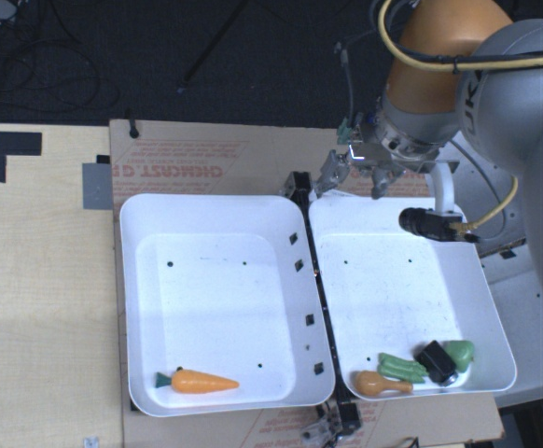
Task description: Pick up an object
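Fingers point(355, 177) spread apart, holding nothing, raised above right bin's point(495, 334) far rim, well apart from toy carrot point(203, 381).

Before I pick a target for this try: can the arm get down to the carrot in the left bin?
Probably yes. The carrot lies alone near the left bin's front wall, nothing over or against it. The hand hangs above the bins' far edge, so the way looks free.

Open right bin point(411, 278) centre, clutter point(421, 370) front.

Bench point(38, 325) bears cardboard sheet point(206, 152), two white bins point(141, 222) point(481, 292) atop.
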Controlling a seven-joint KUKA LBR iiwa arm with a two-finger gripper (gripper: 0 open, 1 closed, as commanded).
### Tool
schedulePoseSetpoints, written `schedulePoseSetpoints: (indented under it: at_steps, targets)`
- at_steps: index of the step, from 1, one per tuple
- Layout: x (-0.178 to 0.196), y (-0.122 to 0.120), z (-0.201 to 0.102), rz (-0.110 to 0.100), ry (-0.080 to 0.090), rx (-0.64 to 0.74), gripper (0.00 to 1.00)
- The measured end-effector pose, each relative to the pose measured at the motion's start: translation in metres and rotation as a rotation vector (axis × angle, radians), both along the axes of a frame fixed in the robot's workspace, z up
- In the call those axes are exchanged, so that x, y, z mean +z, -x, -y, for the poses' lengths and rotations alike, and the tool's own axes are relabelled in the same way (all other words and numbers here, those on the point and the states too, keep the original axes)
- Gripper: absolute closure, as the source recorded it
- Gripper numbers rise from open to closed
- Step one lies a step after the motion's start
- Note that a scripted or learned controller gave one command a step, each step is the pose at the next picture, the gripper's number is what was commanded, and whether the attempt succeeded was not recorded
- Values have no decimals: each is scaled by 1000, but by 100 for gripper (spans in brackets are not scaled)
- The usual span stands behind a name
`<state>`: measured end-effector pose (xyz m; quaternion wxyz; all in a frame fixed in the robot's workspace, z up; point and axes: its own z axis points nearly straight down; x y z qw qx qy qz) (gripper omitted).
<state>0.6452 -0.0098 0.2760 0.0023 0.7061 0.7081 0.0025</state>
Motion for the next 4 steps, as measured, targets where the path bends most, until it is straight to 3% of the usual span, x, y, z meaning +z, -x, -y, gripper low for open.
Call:
schedulePoseSetpoints:
  at_steps: [1,2,3,4]
  targets:
    - [261,4,-71,9,-1,3,0]
    - [259,4,-69,-14,3,4,100]
    - [125,2,-49,-25,3,-6,100]
    - [199,52,-120,-3,-1,4,100]
